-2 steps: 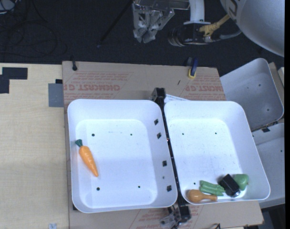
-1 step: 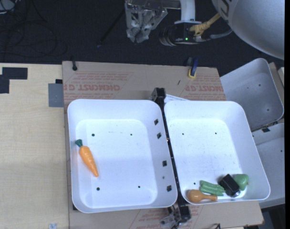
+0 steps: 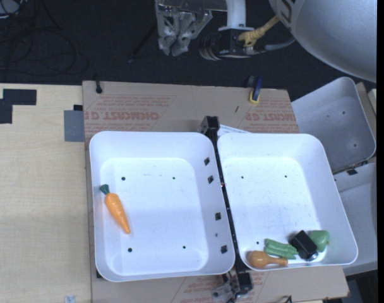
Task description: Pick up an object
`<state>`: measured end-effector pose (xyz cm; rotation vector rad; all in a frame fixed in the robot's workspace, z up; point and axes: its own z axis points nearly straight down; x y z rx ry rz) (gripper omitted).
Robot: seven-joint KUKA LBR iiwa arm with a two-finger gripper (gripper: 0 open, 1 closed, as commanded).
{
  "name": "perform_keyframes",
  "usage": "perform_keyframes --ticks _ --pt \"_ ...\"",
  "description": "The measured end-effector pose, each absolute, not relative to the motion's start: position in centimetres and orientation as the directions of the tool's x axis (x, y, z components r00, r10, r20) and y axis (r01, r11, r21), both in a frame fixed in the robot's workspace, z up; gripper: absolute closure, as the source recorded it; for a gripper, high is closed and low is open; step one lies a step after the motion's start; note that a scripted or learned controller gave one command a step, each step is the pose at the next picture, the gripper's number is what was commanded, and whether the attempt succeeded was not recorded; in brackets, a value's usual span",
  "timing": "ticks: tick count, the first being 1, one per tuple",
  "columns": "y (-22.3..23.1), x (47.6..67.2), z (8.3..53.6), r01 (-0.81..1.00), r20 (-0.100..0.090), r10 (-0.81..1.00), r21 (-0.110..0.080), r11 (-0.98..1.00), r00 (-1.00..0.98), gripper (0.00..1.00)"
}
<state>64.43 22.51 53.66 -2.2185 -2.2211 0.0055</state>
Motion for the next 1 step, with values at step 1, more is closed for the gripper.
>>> perform_keyframes --ticks 1 --pt "24.10 64.44 53.68 1.000 -0.001 1.000 -0.003 0.001 -0.001 1.00"
